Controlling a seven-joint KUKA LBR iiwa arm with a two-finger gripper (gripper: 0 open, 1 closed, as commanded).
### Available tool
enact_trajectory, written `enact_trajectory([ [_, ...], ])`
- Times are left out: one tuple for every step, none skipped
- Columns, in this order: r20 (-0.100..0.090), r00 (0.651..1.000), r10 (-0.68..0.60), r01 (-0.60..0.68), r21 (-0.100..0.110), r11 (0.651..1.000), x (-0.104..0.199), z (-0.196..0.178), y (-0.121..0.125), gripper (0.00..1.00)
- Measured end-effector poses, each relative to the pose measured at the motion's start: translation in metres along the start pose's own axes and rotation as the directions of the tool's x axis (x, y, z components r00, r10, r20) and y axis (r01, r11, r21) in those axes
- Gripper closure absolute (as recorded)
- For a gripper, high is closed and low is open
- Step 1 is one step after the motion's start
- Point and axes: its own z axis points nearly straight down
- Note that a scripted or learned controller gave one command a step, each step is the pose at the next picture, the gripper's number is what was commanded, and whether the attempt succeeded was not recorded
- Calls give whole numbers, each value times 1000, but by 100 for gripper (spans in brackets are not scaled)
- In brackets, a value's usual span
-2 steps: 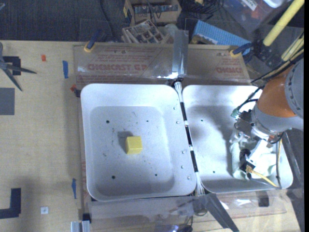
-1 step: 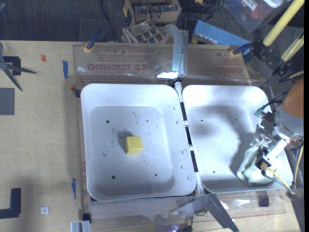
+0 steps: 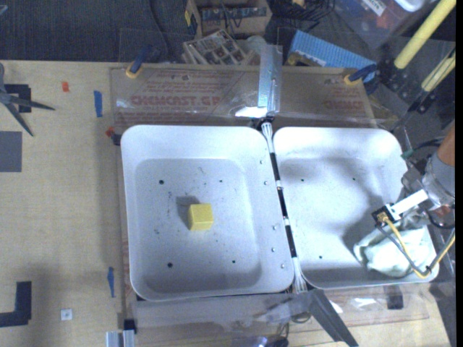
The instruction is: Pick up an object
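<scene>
Yellow block (image 3: 201,217), small cube-like, sits near the middle of the left bin (image 3: 145,157). My fingers (image 3: 396,236) are low in the right bin (image 3: 325,157) corner, state unclear. Writing behind bins unreadable.

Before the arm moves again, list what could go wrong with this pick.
The gripper sits in the right bin's corner over a pale crumpled object; so close to the wall, the fingers may strike the rim. The yellow block lies far off in the left bin, needing a long reach.
</scene>
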Motion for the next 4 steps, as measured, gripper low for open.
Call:
enact_trajectory([
  [-3,986,165,-165,0,986,12,43,9,100],
  [0,948,317,-317,3,948,-32,-4,-11,100],
  [-1,946,323,-323,0,946,-34,-24,-9,100],
  [1,947,322,-322,2,947,-35,-33,-9,100],
])
